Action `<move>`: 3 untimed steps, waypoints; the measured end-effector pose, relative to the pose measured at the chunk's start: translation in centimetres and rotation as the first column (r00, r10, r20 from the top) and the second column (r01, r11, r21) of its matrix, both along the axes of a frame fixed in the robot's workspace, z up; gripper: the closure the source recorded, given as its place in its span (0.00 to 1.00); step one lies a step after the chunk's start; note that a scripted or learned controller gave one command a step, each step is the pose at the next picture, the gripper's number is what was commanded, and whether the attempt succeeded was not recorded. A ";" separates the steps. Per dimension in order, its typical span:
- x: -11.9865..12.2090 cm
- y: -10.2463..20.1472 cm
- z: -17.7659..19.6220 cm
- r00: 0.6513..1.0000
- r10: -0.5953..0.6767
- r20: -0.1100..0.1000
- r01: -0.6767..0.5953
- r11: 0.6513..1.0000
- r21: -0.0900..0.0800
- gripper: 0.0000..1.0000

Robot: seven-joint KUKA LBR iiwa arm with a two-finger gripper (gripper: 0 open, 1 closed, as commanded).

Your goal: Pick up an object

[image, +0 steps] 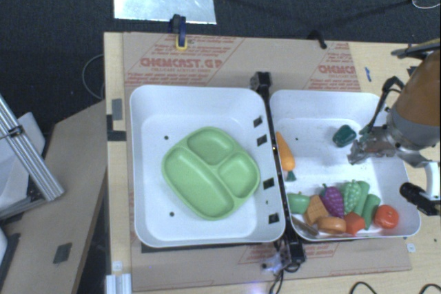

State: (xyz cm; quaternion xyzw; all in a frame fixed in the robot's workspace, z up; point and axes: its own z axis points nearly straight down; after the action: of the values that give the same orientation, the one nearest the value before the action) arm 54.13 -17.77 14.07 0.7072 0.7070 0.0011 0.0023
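Whether the gripper [360,150] is open cannot be told; it should centre over the small dark-green plastic toy [344,135] just beside it before closing.

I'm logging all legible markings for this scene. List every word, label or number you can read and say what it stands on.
"CHEMCAST GP", red print, on the brown protective sheet beyond the left bin.
The same red print on the sheet beyond the right bin, at a slant and partly cut off: reads only as "CHEMC".
Fainter repeats of the red print elsewhere on the sheet: too blurred to read.
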 end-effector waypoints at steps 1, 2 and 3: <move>-0.3 0.5 4.6 1.000 0.005 0.001 -0.005 1.000 0.000 1.00; -0.1 0.5 8.6 1.000 0.005 0.001 -0.005 1.000 0.000 1.00; 0.3 6.6 9.4 1.000 0.011 -0.002 -0.011 1.000 0.004 1.00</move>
State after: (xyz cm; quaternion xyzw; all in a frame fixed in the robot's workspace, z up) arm 54.39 -11.18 23.43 0.7033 0.7109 0.0019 0.0003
